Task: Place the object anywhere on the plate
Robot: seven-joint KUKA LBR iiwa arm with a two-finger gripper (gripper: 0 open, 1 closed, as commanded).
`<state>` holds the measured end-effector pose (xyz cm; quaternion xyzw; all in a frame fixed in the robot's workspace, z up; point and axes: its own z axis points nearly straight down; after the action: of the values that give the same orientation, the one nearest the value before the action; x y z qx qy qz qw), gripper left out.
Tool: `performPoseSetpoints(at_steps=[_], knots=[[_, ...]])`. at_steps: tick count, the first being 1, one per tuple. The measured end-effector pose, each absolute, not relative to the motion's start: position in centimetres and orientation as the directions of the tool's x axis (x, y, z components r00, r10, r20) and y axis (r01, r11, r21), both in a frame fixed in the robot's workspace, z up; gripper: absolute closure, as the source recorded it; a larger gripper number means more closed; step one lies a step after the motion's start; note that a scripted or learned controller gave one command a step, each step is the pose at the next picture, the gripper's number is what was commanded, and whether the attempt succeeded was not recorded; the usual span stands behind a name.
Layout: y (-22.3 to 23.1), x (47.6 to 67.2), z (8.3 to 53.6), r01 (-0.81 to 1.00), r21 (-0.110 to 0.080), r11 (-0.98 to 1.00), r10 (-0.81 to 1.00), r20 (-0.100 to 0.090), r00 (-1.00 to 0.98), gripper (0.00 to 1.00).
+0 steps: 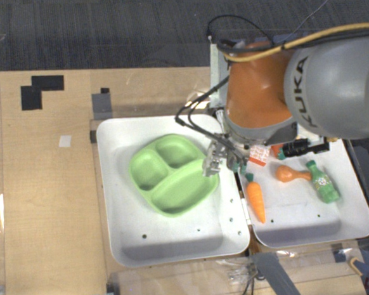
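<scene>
Progress: early-to-mid by my read, nothing on the plate (pixel 174 176) yet, all 3 compartments bare green.
Plate: sits in left bin (pixel 125 237), tilted diag, roughly centre, near its right wall.
Claw: gripper (pixel 219 163) hangs over the plate's right edge, just left of the divider betw the two bins. I can't tell how far open it is or whether it has anything, too small and cluttered w/ cables + metal bits.
Arm: wrist w/ orange band (pixel 256 90) comes in from the right, covers far part of right bin (pixel 349 223).
Candidates: which item is "the object" I can't say. Carrot (pixel 256 200) lies in right bin, just beside the divider, long axis near-far. Orange pear-shaped toy (pixel 290 174) mid bin. Green bottle (pixel 321 182) right of it, touching or nearly. Small red/white item (pixel 257 154) under the wrist, partly hidden.
Done: at most a pick attempt, unconfirmed from here.
Left: confirm grasp, then lower and release over any compartment.
Risk: if the claw's empty I'd need a re-pick from right bin.
</scene>
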<state>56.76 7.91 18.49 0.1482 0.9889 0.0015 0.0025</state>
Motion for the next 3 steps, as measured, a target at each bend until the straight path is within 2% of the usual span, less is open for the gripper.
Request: performPoseSetpoints(at_steps=[1,2,3], knots=[[11.8,56.6,14.3,-0.009,0.003,1.0,-0.009,-0.004,-1.0,1.0],[21.5,60.0,17.3,-0.057,0.004,0.998,-0.057,-0.006,-0.998,1.0],[23.6,57.5,17.1,0.123,0.004,0.992,0.123,-0.005,-0.992,1.0]])
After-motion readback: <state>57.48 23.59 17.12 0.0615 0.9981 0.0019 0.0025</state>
